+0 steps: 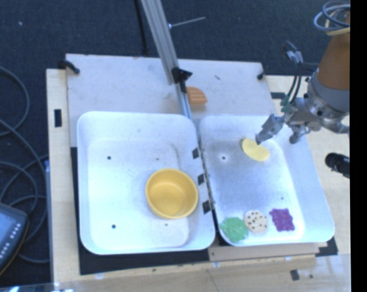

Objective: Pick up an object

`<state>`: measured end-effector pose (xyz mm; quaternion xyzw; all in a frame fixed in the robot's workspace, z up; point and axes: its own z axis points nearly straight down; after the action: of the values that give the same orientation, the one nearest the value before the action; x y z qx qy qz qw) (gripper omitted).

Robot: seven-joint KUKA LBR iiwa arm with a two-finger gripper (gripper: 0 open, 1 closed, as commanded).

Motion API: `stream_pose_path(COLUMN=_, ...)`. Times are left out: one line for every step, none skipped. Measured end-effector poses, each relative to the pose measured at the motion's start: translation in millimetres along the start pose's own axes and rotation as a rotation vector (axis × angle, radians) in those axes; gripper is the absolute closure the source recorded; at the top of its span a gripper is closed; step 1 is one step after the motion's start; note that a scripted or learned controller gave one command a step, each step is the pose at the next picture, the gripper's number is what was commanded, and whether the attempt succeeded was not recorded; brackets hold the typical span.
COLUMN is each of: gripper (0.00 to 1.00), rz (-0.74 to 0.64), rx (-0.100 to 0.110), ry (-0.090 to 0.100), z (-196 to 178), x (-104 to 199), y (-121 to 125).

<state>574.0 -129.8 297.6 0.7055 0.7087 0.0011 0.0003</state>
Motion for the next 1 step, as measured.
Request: stream_pose_path(gripper=0.00, rz=0.001, rx=0.000, ry=0.000, z=-0.1, x=-0.1, y=0.0)
